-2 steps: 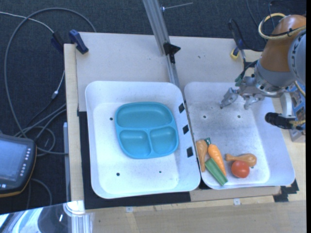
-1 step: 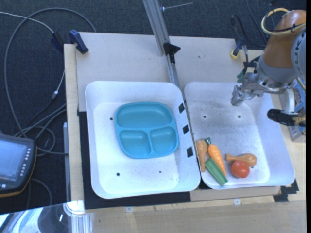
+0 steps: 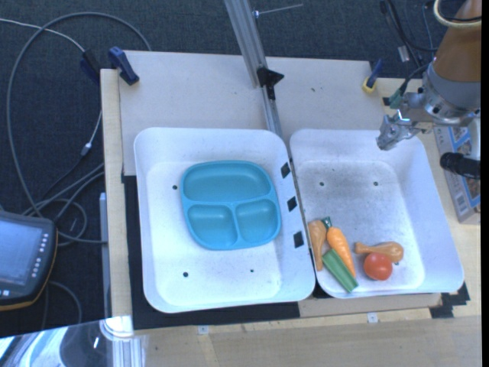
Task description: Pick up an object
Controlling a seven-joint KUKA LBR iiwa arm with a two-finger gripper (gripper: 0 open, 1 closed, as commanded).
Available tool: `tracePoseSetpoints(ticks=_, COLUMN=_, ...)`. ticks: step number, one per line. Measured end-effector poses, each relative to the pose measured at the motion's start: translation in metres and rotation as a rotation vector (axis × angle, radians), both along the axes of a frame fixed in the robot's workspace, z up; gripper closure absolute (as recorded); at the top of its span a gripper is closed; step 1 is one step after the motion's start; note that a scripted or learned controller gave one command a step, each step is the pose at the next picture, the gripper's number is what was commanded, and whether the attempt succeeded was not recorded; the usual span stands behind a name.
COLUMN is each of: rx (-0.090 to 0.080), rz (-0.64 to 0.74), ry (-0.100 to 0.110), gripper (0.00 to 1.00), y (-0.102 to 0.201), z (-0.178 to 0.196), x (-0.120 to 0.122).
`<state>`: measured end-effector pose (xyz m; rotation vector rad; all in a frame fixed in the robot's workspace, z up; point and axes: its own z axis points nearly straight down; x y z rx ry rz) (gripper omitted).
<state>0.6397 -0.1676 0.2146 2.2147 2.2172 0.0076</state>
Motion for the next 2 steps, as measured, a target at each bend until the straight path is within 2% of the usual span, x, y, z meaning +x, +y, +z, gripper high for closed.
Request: tracePoseSetpoints(ticks=2, rx=0.001, rz=0.0, ry=0.003, gripper=1.0, y=0.001, z=0.078, x=0.002)
